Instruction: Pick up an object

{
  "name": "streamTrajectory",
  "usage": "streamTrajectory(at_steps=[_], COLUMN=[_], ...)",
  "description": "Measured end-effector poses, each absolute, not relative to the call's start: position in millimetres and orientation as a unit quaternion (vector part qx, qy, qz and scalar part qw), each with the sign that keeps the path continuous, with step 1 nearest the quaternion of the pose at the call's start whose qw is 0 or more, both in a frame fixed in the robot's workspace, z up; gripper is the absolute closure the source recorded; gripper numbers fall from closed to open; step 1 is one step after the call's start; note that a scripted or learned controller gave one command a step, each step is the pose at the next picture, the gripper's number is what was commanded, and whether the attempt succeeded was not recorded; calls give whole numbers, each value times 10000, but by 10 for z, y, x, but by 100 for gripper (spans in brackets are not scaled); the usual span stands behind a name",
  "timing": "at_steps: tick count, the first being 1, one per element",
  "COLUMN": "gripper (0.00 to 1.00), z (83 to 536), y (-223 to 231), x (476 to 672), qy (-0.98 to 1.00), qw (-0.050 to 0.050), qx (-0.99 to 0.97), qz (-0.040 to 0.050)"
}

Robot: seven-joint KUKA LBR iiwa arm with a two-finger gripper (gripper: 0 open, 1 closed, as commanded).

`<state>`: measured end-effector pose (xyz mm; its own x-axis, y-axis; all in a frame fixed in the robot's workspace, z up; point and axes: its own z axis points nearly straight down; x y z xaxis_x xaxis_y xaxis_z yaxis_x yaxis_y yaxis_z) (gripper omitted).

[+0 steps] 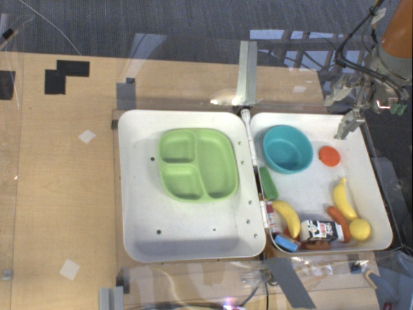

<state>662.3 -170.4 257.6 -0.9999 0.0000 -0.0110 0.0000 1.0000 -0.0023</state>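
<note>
Print on the small carton (321, 230) too blurred, no legible text anywhere

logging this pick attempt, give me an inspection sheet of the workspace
surface: wooden bench bearing left bin and right bin
job's things: right bin has teal bowl, orange disc, two bananas, lemon, carton
clutter: green divided plate in left bin
grippers: gripper at right bin's top right corner, holding nothing
cables: black cables along arm
surroundings: black tape marks on bench
</note>
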Motion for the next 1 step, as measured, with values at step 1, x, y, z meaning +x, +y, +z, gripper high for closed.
streamTrajectory(at_steps=[1], gripper=[0], z=[1136], y=[-1320], x=[6688], qy=[9962], qw=[3], qx=[-874], qz=[14])
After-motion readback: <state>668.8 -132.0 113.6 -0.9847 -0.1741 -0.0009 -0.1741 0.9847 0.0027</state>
